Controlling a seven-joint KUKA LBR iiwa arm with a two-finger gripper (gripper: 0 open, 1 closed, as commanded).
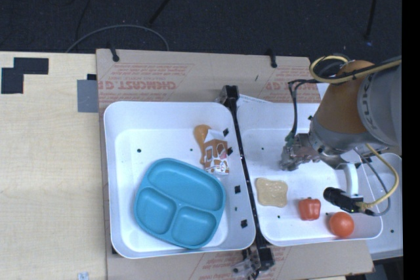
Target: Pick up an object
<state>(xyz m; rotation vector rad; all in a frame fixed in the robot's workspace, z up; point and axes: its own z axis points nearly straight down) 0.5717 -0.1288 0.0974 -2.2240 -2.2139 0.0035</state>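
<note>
Hiding its own fingertips from above, the gripper (293,155) hangs low in the right bin (275,122); whether it is apart or together cannot be told.

1 slice of toast (272,192), flat, pale, roughly square: right bin, just below the gripper.
1 red pepper (310,208), small, glossy: beside the toast.
1 tomato (341,224), round, orange-red: near the rim.
1 blue plate (179,203), 3 compartments: left bin (121,160).
1 crumpled printed wrapper (215,156): above the plate; details unclear.

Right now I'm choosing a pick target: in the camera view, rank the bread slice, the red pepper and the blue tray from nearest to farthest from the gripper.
From the gripper:
1. Bread slice, right bin, just below it.
2. Red pepper, right bin, lower.
3. Blue tray, left bin, across the divider.
</note>
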